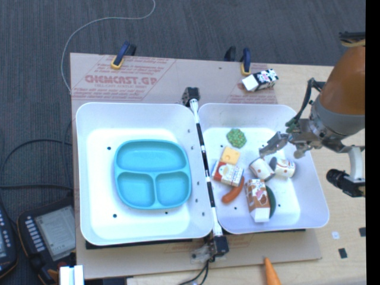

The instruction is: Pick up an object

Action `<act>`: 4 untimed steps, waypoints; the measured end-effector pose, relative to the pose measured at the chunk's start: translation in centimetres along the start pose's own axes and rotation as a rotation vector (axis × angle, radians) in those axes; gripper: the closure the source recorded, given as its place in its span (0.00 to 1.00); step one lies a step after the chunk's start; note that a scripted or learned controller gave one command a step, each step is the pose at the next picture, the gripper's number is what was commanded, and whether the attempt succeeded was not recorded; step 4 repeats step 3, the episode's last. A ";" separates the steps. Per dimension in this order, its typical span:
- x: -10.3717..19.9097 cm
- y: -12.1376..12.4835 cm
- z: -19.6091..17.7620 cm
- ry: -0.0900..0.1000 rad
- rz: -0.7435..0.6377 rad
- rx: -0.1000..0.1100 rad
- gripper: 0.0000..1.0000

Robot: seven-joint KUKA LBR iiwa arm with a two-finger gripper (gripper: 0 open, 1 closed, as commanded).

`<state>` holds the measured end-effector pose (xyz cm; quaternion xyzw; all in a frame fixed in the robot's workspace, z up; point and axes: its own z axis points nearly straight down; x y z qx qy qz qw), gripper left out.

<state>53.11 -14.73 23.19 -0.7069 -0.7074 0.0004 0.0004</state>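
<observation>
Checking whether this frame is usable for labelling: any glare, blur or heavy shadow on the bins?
Camera view: light is even and soft, with only a faint shadow under the blue tray in the left bin; the right bin's white floor is bright, but the toy food stays readable; the gripper and small items look slightly soft; edges show no obvious distortion.

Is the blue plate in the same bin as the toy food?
No, the blue plate lies in the left bin, while the toy food, like the green broccoli, lies in the right bin.
</observation>
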 end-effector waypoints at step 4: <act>8.9 1.9 4.7 0.000 -0.002 -0.002 1.00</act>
